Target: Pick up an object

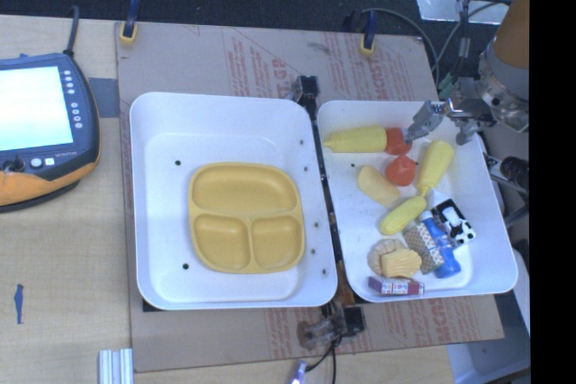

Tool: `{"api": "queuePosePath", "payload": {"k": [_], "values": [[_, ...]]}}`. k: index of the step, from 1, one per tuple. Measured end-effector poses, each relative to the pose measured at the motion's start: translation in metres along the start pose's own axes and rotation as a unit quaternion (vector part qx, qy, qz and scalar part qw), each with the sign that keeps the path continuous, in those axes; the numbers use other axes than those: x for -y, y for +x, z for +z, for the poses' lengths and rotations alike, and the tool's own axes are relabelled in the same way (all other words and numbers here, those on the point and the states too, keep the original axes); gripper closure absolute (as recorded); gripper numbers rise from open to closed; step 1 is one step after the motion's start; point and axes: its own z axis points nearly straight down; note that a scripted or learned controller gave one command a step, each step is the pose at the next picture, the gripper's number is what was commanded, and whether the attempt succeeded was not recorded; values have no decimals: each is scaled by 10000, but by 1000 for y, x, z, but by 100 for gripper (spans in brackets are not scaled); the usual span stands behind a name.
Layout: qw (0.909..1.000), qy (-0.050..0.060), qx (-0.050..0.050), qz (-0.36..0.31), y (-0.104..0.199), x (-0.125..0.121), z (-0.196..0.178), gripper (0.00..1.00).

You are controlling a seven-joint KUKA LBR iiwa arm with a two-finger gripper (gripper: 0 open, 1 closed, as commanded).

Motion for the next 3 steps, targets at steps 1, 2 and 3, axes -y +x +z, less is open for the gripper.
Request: {"api": "queuePosePath", "payload": {"k": [1,2,3], "values": [[10000,34,-5,0,-8,5,158,0],[9999,145,-87,-33,-40,-57,166,0],[10000,2,1,-11,2,-29,162,0]]}}
